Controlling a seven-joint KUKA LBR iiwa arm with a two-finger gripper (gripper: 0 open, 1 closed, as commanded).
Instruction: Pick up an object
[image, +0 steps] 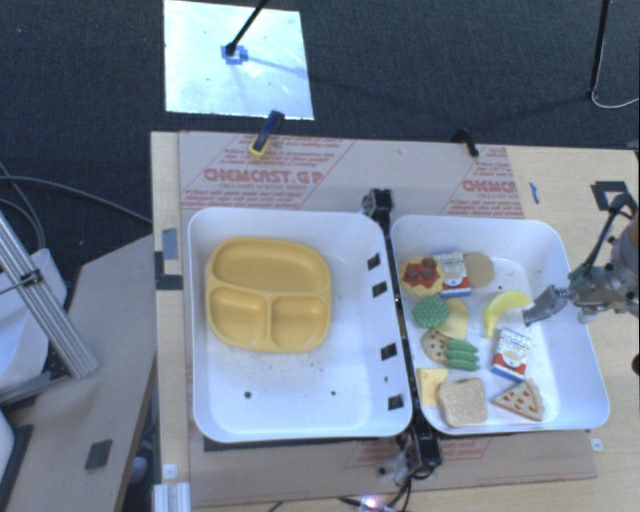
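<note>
The claw (548, 305) was positioned above the right bin (575, 350), beside the banana (505, 305) for pickup; its opening could not be determined.

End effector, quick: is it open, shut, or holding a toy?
End effector: cannot be told whether open or closed; nothing seen held, sitting over the right bin near the banana.

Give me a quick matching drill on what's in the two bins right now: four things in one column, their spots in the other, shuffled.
Things:
1. yellow tray
2. banana
3. bread slice
4. pizza slice

Places:
A. near front edge of right bin, beside the pizza slice
B. left bin
C. front right part of right bin
D. middle of right bin, by the gripper

Pairs: 1-B, 2-D, 3-A, 4-C
</note>
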